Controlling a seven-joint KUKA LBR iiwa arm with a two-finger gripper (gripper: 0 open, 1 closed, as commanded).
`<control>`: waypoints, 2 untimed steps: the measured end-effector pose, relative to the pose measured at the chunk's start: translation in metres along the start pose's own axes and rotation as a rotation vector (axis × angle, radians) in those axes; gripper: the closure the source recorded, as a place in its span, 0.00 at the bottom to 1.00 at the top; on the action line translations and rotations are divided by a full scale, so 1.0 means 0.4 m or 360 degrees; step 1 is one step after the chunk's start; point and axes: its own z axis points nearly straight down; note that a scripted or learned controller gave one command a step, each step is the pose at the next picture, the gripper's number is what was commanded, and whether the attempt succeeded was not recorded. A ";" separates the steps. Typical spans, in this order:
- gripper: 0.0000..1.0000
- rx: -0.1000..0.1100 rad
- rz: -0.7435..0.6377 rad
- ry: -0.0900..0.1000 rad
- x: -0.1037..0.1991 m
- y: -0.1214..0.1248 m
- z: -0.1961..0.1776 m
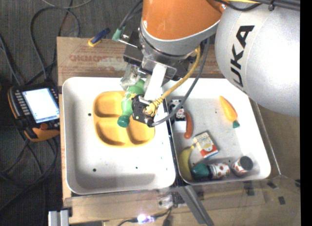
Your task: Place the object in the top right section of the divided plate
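while the gripper (135, 91) hangs over the yellow divided plate (109, 135), the green bottle (126, 108) sits pinched between its fingers, tilted above the plate's upper right section. the plate rests in the left white bin (87, 171) on the bench.

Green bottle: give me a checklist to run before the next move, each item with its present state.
1. Green bottle is over the yellow divided plate: ok.
2. Bottle sits between the fingers of the gripper: cannot tell, the wrist hides them.
3. Bottle is above the top right section: cannot tell, it seems nearer the plate's centre ridge.
4. Plate lies flat inside the left bin: ok.
5. Yellow cable hanging from the wrist stays off the plate: not ok, it dangles beside the plate's right edge.
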 end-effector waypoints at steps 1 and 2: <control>1.00 0.0000 0.0012 -0.0001 -0.015 -0.002 0.000; 1.00 -0.0001 -0.0166 -0.0002 0.044 -0.006 0.001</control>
